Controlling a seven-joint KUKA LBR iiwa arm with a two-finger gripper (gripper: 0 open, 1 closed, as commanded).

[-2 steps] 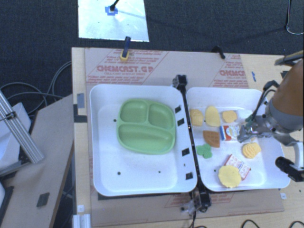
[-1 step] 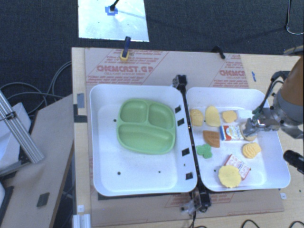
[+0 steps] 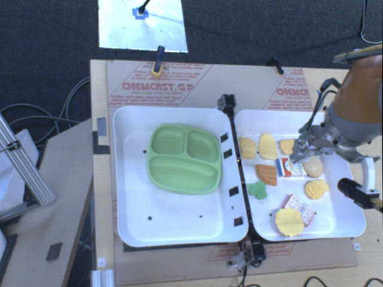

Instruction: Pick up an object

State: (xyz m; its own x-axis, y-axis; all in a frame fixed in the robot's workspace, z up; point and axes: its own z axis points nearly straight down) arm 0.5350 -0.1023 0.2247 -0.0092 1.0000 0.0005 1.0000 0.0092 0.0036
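1. The gripper [image 3: 302, 150] hangs low in the right bin [image 3: 347, 229]; whether it is spread or pressed together cannot be told.
2. Just beneath it lies a small red-and-white carton [image 3: 288, 168], with a pale round food piece [image 3: 313, 168] alongside.
3. Nothing appears lifted; judging by this, the grasp and raise remain.

the arm [image 3: 359, 109] is a thick rounded body, its upper part orange-brown, with a grey section below. a thin dark cable loops along its left side. the gripper [image 3: 301, 150] is grey metal with small angular parts. a black, rounded piece sticks out near the lower right.
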